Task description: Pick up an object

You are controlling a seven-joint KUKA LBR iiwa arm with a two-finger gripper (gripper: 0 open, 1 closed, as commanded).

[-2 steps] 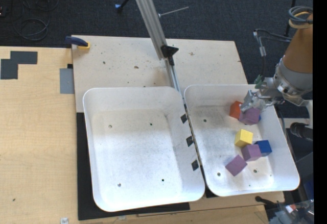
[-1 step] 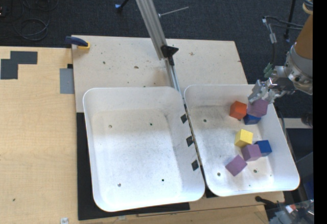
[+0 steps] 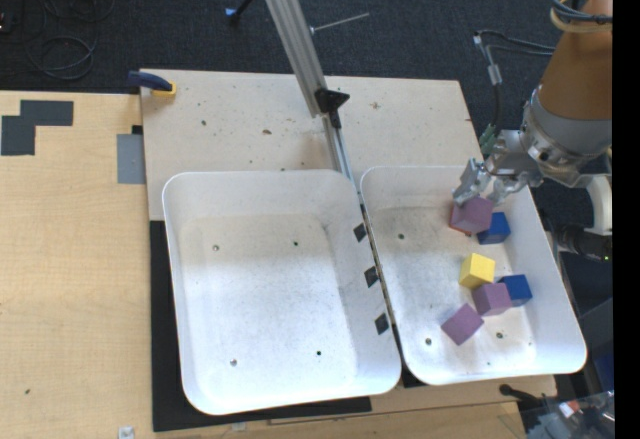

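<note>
Jaws first: you can see them low over the right bin's far side, and the gripper [image 3: 478,189] sits right on top of a purple block [image 3: 470,216], but from this slant you cannot tell whether they are spread, closed, or actually clamped on it. Treat that block as the likely target, not as a held thing; it looks to be resting on or just off the bin floor near the far right corner.

Touching its right side is a blue block [image 3: 493,228], which is probably why the approach comes from above and slightly left: a grip taken across the free faces avoids dragging the neighbour along. If the blue one is pinched too, expect a slip.

Nearer you in the same bin, a yellow block [image 3: 478,269] lies apart from the pair. Below it, a second purple block [image 3: 491,298] touches another blue block [image 3: 516,288], and a third purple block [image 3: 462,323] lies tilted just beside them. These are clustered and would be harder picks.

You have the right bin [image 3: 560,347] holding all the pieces, while the left bin [image 3: 200,227] shares the middle divider. Both rest on the counter [image 3: 230,117], with a slanted metal rail [image 3: 295,32] behind.
</note>
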